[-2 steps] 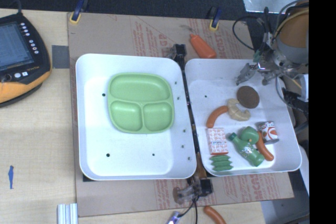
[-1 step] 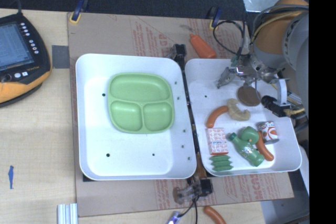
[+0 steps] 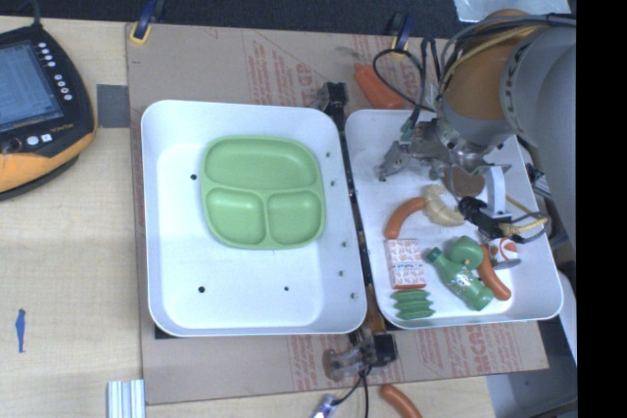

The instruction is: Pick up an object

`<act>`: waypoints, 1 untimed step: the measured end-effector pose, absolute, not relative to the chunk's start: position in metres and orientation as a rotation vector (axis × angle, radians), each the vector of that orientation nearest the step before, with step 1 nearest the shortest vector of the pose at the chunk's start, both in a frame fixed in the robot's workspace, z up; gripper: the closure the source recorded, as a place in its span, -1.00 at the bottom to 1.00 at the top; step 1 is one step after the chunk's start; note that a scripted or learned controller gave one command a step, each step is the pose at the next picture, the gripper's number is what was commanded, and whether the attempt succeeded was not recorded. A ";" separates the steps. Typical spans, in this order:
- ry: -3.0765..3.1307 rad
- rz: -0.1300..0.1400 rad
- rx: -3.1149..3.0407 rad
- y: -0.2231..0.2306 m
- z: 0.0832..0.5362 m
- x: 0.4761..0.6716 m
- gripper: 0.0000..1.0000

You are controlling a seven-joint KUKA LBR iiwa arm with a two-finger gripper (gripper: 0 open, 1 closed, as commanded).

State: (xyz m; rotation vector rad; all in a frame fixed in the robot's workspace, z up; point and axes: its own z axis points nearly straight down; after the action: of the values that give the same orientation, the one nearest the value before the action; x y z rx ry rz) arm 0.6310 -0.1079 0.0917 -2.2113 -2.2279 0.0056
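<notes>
At the left edge of the wooden tabletop (image 3: 59,250) a control pendant (image 3: 34,108) with a dark screen and an orange rubbery rim is seen; its writing is too small to be read. A sheet of brown cardboard (image 3: 245,64) printed with faint red lettering, not legible, is spread beneath both bins. The left bin (image 3: 176,299), smooth glossy white plastic with rounded corners, is occupied near its far edge by a matte pale green divided plate (image 3: 263,191) with three compartments. In the right bin (image 3: 377,137), near its left wall, a curved orange sausage-like piece (image 3: 402,215) is found, with a small red-and-white printed packet (image 3: 404,264) just below it, its print unreadable, and a ribbed dark green piece (image 3: 411,305) by the near edge. A pale cream curved item (image 3: 441,208) lies at the middle, and a green plastic bottle-like toy (image 3: 462,271) lies toward the near right corner, beside a red-and-white object (image 3: 505,253). The metallic gripper (image 3: 407,152) is located over the far part of the right bin; whether it is spread or pressed together cannot be told, and nothing is seen between its tips.
</notes>
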 end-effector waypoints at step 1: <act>-2.227 0.006 -2.213 -0.108 0.092 0.563 -1.00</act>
State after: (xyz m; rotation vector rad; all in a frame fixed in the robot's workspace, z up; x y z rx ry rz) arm 0.5630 -0.1080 0.0915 -2.2129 -2.2266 0.0061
